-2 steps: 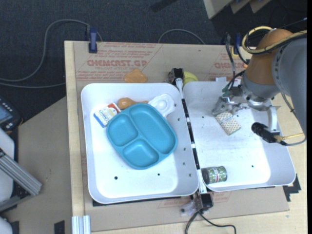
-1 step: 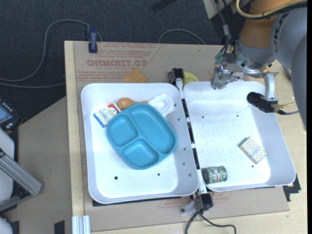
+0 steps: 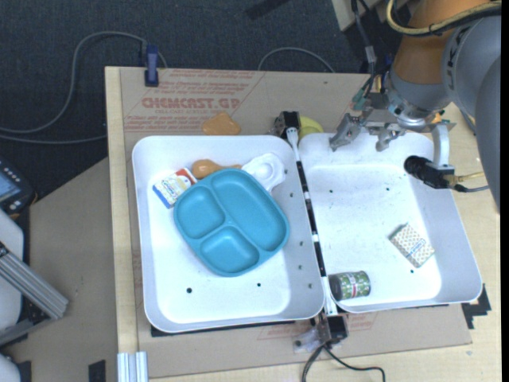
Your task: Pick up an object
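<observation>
Upper right of the frame, there's the arm [image 3: 469,46]: smooth grey casing with a rounded orange band above the wrist. A yellow-and-black cable loops over the orange section, thin coloured wires trail near the metal gripper [image 3: 364,134], and a black fitting juts below.
</observation>
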`<state>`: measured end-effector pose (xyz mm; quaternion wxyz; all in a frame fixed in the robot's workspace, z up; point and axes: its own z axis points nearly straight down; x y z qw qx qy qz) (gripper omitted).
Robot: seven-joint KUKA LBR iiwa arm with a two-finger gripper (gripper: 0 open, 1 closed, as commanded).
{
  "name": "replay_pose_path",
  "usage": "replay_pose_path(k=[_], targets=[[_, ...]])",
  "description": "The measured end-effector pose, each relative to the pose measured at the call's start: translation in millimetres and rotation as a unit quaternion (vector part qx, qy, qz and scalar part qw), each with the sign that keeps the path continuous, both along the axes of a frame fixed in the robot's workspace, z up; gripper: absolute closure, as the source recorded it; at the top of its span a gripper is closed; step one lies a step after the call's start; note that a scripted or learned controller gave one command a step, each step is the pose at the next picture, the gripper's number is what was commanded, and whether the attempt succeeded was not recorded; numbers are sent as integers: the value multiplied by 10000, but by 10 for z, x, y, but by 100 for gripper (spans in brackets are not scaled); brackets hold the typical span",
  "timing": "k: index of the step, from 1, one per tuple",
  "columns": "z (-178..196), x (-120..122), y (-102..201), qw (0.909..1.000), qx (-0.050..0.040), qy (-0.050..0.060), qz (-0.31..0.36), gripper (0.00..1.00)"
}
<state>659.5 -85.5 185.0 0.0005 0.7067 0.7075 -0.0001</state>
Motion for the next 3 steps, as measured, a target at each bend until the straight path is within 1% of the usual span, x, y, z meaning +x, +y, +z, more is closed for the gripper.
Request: replay_pose_path(k=[1, 2, 3], targets=[[-1049, 50, -97, 10000, 9, 44, -8, 0], [-1001, 69, -513, 10000, -8, -10, -20, 0], [-999, 72, -192, 10000, 7, 9, 9, 0]])
